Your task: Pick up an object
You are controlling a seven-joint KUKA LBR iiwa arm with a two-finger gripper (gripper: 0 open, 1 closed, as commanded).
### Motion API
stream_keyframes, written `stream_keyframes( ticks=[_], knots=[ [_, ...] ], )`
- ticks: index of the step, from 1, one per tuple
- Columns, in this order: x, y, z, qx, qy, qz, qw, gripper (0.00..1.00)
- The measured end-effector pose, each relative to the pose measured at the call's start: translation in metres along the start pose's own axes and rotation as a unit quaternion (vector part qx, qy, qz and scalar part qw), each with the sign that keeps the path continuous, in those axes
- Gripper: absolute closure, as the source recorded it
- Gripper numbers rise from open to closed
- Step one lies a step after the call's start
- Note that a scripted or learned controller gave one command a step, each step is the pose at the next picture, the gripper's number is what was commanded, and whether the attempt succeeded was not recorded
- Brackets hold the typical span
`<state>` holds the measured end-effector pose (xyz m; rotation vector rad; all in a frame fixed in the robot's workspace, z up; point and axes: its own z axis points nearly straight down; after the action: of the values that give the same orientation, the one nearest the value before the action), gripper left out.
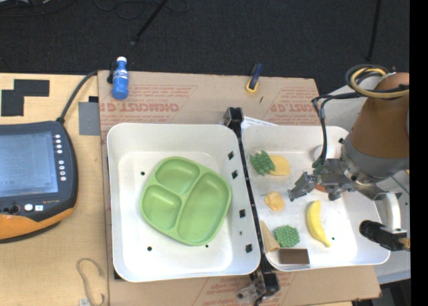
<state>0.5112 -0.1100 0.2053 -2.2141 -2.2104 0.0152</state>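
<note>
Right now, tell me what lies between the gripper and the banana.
Bare white bin floor. In the camera view the gripper hovers up and left of the banana, with nothing lying between them.

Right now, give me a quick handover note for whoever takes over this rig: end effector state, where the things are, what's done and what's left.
End effector: low over the right bin, open, nothing between its fingers.
Right bin contents: banana just below and right of the end effector; small yellow piece to its left; green item with a yellow item near the top left; another green item and a brown block at the near edge.
Left bin: green divided plate.
Done: the arm has reached into the right bin.
Left: close on an object and lift it; nothing is picked yet.
</note>
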Motion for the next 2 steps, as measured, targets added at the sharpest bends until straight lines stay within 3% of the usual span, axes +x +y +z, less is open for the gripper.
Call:
stream_keyframes(
  ticks=[1,2],
  knots=[
    [0.000,0.003,-0.007,-0.007,-0.001,-0.001,1.0000,0.00],
    [0.010,0.001,0.042,-0.003,0.000,-0.001,1.0000,0.00]
  ],
)
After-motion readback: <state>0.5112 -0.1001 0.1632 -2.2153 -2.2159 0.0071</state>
